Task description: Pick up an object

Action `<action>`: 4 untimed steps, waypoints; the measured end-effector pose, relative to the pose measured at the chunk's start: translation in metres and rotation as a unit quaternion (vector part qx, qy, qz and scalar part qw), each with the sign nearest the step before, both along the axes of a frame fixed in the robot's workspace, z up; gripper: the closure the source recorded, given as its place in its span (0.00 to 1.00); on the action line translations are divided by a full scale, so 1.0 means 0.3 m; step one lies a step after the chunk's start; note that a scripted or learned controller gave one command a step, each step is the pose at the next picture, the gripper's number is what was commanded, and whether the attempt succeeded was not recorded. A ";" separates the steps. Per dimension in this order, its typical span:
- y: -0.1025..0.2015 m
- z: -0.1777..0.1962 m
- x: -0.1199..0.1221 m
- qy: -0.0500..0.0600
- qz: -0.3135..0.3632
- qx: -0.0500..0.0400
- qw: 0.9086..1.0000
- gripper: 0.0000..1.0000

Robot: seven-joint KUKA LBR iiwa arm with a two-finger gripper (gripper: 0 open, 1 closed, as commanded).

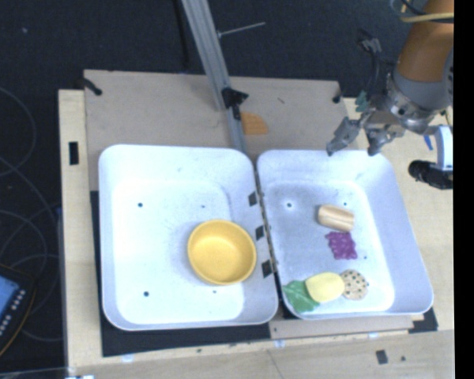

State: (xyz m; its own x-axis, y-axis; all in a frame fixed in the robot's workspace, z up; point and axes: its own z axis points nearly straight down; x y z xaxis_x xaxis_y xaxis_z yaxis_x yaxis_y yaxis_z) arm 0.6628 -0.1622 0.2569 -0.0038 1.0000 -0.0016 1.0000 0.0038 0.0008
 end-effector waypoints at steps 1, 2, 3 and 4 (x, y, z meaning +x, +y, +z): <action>-0.002 0.000 0.000 0.000 0.000 -0.001 1.000 0.00; -0.003 -0.206 0.014 0.002 0.000 0.000 1.000 0.00; 0.002 -0.351 -0.003 0.002 -0.001 0.000 1.000 0.00; -0.001 -0.527 -0.005 0.002 -0.001 0.000 1.000 0.00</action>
